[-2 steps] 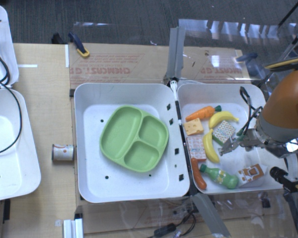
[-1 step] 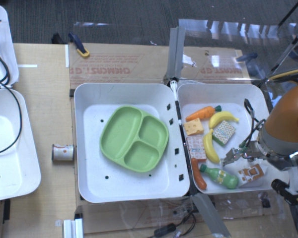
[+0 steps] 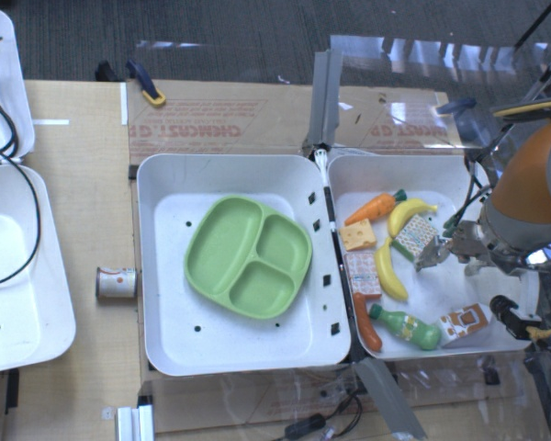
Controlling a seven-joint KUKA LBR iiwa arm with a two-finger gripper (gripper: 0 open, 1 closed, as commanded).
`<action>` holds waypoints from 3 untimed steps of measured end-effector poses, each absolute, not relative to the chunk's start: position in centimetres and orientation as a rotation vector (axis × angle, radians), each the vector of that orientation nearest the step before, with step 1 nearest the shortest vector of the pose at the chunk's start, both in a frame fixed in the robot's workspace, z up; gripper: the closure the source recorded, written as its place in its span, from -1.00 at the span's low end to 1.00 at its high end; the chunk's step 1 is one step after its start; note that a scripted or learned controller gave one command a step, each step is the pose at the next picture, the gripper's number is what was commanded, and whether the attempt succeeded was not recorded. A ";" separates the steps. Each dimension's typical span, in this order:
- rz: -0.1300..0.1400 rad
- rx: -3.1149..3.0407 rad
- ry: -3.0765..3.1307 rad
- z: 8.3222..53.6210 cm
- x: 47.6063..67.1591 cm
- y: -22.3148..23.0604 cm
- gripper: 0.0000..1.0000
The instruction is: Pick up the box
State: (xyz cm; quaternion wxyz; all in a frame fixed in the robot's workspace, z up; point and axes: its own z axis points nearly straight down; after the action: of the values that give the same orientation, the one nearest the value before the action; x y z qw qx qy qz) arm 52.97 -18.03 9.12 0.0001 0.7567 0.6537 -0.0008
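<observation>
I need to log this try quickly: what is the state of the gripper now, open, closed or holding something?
Gripper: in the right bin, at the edge of the green patterned box; open or closed cannot be told.

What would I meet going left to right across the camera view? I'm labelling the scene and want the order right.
Small can on the bench → green divided plate in the left bin → cheese wedge → patterned box → gripper → arm.
</observation>
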 end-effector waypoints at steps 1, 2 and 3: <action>0.003 2.463 1.958 9.2 58.7 -19.8 -1.00; 0.005 2.708 1.616 9.1 63.5 -19.8 -1.00; -0.007 2.707 1.620 10.0 63.3 -19.9 1.00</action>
State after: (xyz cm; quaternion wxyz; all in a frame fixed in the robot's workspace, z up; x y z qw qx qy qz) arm 63.35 -19.89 10.02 -0.0065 0.8580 0.5136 -0.0022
